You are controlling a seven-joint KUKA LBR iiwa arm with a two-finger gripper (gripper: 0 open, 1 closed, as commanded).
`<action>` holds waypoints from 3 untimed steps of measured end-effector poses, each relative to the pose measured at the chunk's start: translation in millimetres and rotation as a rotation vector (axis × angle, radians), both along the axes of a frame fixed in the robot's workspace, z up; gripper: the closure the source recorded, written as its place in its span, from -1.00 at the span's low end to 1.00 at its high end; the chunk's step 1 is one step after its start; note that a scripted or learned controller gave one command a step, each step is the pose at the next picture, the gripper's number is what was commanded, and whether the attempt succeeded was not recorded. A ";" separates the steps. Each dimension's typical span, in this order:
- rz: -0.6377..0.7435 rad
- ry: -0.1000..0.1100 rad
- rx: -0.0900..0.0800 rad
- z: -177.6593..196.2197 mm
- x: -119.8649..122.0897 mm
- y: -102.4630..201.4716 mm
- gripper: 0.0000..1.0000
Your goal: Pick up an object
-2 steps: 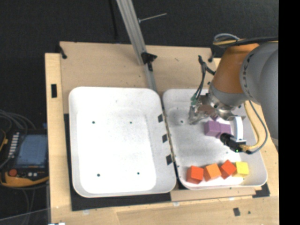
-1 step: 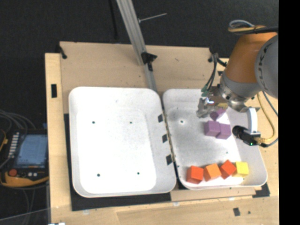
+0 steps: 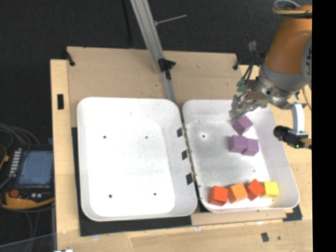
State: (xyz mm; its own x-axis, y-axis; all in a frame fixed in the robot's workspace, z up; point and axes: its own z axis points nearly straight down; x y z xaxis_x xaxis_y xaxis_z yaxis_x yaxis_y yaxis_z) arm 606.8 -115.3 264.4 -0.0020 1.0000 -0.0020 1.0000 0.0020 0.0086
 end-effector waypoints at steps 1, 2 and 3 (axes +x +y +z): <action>0.002 0.007 0.000 -0.4 0.5 -1.2 1.00; 0.002 0.008 0.003 -12.1 -12.1 52.0 1.00; 0.000 0.008 0.002 -18.3 -27.5 100.4 1.00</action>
State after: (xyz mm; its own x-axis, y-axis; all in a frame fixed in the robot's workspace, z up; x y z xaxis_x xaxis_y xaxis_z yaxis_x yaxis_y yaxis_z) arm 579.3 -15.0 246.1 -0.0021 1.0000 -0.0002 1.0000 0.0021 0.0010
